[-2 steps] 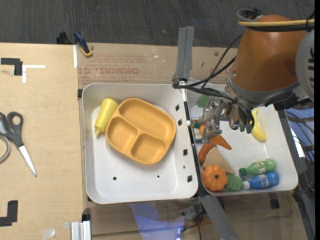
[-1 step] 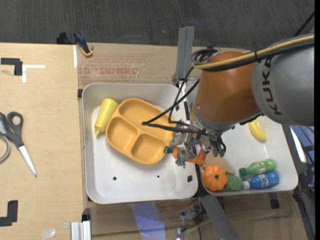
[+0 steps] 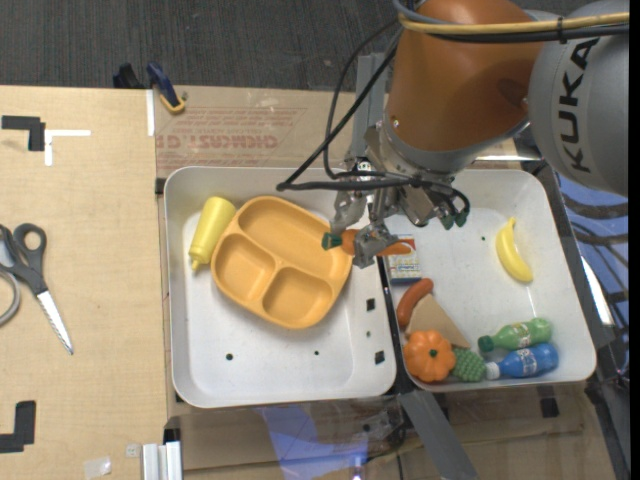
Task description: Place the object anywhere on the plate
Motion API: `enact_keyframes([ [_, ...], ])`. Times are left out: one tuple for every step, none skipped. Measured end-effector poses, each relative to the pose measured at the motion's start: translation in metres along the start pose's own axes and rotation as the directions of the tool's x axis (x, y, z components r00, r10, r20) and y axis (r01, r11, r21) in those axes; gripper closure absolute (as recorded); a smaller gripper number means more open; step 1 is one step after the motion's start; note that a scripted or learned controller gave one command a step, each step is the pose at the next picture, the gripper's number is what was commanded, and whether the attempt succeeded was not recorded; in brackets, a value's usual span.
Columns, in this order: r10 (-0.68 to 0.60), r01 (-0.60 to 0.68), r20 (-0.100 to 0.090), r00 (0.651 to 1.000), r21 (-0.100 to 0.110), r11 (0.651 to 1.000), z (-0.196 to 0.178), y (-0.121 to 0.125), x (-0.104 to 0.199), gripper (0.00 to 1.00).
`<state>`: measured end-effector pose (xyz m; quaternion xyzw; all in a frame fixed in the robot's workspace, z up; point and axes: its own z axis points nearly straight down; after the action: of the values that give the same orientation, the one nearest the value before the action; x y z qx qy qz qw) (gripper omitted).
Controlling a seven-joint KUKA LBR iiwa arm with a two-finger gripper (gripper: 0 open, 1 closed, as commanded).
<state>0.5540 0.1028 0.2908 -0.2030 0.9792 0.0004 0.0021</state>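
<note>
The gripper [image 3: 357,236] pinches a small carrot [image 3: 340,240] at the plate's [image 3: 262,230] three o'clock rim; carry it further over the plate towards nine o'clock before letting go.

The counter [image 3: 80,368] carries two white bins [image 3: 270,378] at frame centre, scissors [image 3: 35,278] at left, and cardboard [image 3: 240,133] above.
</note>
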Motion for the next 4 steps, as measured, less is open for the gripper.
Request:
enact_keyframes([
  [0.0,0.0,0.0,1.0,0.0,1.0,0.0,0.0,0.0,0.0],
  [0.004,-0.004,0.004,1.0,0.0,1.0,-0.009,-0.001,-0.001,1.0],
  [0.163,-0.163,-0.004,0.987,0.0,0.987,0.038,0.046,0.012,1.0],
  [0.326,-0.326,0.0,0.945,0.001,0.945,-0.091,0.021,-0.006,1.0],
])
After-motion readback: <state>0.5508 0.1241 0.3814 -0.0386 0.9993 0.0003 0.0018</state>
